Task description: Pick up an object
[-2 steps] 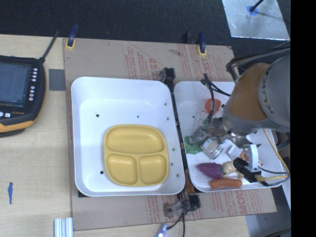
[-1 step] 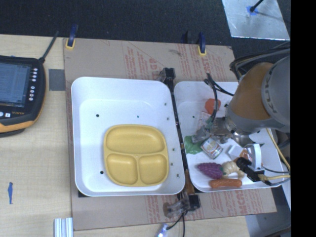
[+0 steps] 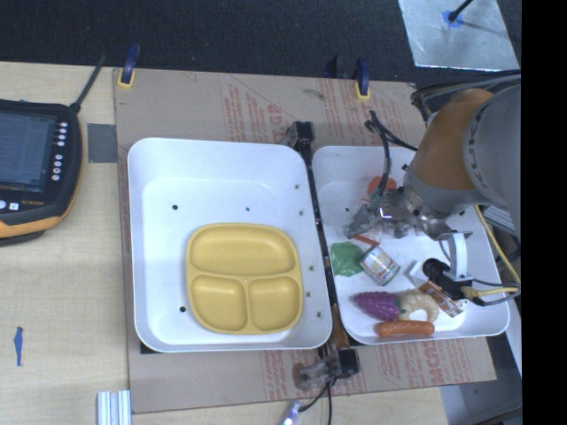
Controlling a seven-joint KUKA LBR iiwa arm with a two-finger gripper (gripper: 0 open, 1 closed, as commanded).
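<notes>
Hand state unclear, low in right bin above small silver can lying tilted.

Light wood worktop carried a brown cardboard sheet, held at its far edge by two clamps with yellow and blue handles. Two shallow white bins sat side by side on the cardboard: left bin and right bin, touching along their inner walls. A handheld control tablet with orange trim and a dark screen lay on the worktop's left edge, cable running off its far corner. Grey tape patch sat between tablet and cardboard. A small blue mark near the front left; a ribbed metal piece at the front edge.
</notes>
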